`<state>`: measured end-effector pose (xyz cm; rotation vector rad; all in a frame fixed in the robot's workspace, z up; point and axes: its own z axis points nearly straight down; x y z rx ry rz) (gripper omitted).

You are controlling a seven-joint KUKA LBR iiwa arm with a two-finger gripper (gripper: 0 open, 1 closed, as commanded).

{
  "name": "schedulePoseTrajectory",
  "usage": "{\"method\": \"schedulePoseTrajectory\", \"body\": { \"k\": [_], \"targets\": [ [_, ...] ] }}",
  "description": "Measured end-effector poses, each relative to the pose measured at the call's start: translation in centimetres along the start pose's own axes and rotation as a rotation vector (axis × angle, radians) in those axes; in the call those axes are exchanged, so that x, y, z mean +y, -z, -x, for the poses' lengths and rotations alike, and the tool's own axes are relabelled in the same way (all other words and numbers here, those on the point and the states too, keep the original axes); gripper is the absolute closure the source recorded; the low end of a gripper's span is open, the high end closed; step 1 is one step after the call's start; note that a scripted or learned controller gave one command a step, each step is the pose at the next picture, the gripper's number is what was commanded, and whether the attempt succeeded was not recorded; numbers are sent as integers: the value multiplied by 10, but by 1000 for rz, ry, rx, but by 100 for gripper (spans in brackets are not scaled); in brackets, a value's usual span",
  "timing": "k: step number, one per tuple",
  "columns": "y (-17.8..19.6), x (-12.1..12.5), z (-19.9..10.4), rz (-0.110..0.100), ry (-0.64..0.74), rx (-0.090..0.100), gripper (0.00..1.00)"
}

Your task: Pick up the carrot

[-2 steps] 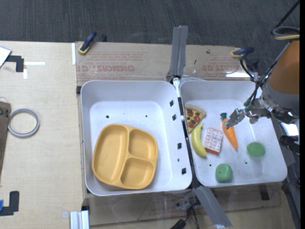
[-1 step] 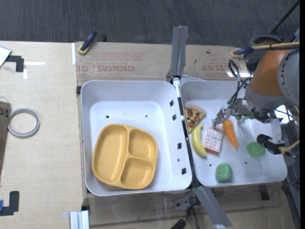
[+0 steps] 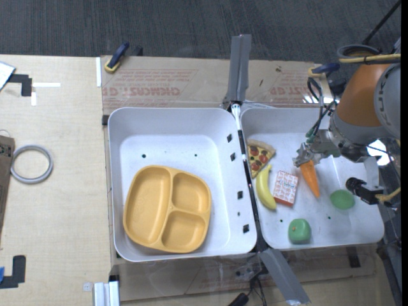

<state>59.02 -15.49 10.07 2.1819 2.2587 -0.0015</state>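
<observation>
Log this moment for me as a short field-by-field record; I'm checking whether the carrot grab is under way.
left bin: yellow divided plate
right bin: pizza slice, banana, small red-and-white box, carrot, green apple, green round fruit
carrot position: middle of the right bin, right of the box, thick end toward the far side
gripper: directly over the carrot's thick end, appears to touch it
grasp: cannot confirm; carrot looks to lie on the bin floor
bench, left side: roll of tape
</observation>
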Motion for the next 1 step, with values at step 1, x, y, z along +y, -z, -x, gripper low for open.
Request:
{"method": "schedulePoseTrajectory", "body": {
  "k": [1],
  "targets": [
    [91,46,-84,0,101,0,100]
  ]
}}
